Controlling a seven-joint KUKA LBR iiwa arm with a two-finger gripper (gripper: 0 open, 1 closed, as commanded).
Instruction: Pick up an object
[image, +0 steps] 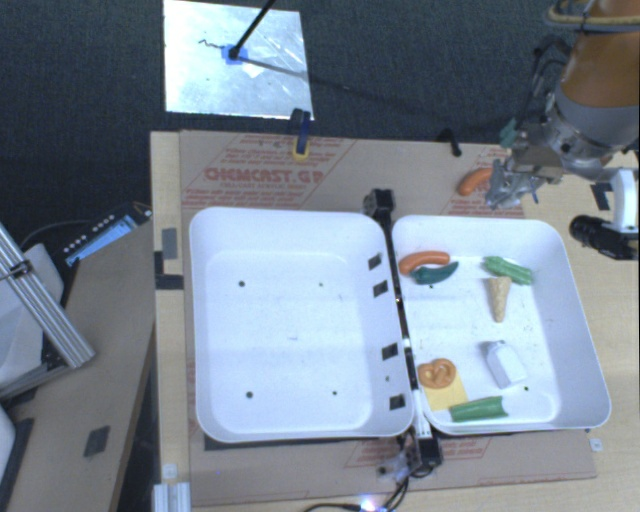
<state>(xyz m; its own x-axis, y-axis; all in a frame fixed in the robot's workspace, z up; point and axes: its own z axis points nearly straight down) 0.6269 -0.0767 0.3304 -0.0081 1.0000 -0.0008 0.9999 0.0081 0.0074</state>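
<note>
Hand (505, 190) raised past the right bin's (575, 300) far rim, orange piece (474, 181) just beside it.
Grip state impossible to tell; best kept high and level, confirming the piece sits between fingertips, not beside.

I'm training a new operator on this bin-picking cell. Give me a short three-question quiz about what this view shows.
1. True or false: the end effector is over the left bin.
2. Which item lies nearest the right bin's front edge?
A. the cone
B. the green pod
C. the white block
3. Fill in: beside the end effector, an orange item lies on the ______ board, outside the bins.

Key:
1. False; it is beyond the right bin's far edge.
2. B
3. cardboard
</note>
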